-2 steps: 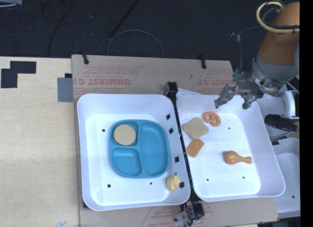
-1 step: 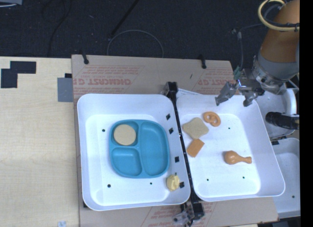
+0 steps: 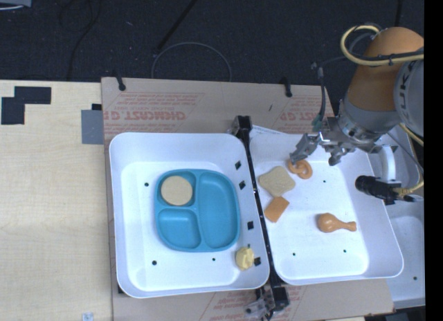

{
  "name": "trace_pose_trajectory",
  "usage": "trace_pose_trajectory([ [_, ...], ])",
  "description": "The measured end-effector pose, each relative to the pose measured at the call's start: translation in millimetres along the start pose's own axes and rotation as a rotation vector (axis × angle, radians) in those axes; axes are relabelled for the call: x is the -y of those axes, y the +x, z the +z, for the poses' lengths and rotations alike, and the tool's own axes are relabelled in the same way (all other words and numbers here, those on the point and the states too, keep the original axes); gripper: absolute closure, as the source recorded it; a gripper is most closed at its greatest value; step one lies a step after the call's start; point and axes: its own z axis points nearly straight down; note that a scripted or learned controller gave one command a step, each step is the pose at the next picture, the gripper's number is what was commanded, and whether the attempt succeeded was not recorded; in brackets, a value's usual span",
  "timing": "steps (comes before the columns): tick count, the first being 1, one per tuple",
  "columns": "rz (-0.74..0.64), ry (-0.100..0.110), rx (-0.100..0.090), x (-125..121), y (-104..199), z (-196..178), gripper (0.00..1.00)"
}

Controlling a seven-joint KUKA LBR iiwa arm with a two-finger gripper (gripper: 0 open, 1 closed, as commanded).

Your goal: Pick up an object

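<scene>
We take the small orange ring-shaped piece (image 3: 301, 169), something like a pretzel or doughnut toy, as the thing nearest the tool: it lies on the floor of the right bin (image 3: 374, 261), toward that bin's far left part. The gripper (image 3: 320, 151) hangs just above and beside it, its fingers spread wide, one finger (image 3: 302, 149) reaching down to the ring's upper edge and the other (image 3: 337, 155) off to the right; we see nothing between them, and we cannot tell whether the near finger actually touches the ring. Just down and left of the ring lies a tan slice of bread (image 3: 276, 180), and touching that slice's lower edge is an orange wedge (image 3: 276, 209). Farther right, well apart from these, an orange drumstick-shaped piece (image 3: 334, 224) lies on its side near the middle of the same bin. Above the gripper we see the arm (image 3: 384, 70), its orange band and grey wrist coming in from the right, with a yellow cable looped at its top. The left bin (image 3: 131, 174) holds a blue divided tray (image 3: 214, 209), and a round tan disc (image 3: 176, 190) sits in the tray's upper left compartment. A small pale yellow lump (image 3: 245, 257) lies in the left bin's near right corner, just beside the divider between the bins.
</scene>
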Motion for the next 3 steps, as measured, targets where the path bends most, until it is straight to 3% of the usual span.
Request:
trace_pose_trajectory([
  [2, 0.003, -0.009, 0.000, 0.8, 2.2, 113.2, 0.00],
  [3, 0.005, -0.016, 0.001, -1.2, 1.4, 98.1, 1.00],
])
